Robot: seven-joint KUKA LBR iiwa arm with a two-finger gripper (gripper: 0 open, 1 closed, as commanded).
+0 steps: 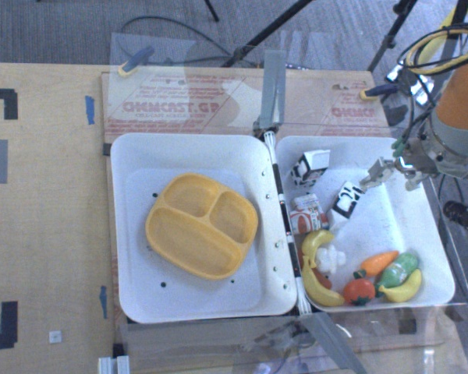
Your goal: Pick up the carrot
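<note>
Looking like a robotics lab: black tripod legs (296, 10) standing on grey carpet (86, 6), loose black and yellow cables (429, 49) hanging by the arm, blue tape marks (90, 109) sitting on the light wooden surface (43, 232), two shallow white plastic bins (132, 154) lying side by side.

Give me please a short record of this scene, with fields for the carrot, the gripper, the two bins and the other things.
carrot: lies in the right bin, near its front, among toy food
gripper: above the right bin's far right part, apart from the carrot, holding nothing that shows
right bin: holds the carrot, two bananas, a tomato, a green item, small cartons
left bin: holds a yellow tray with three compartments
task state: carrot not yet picked up
</note>
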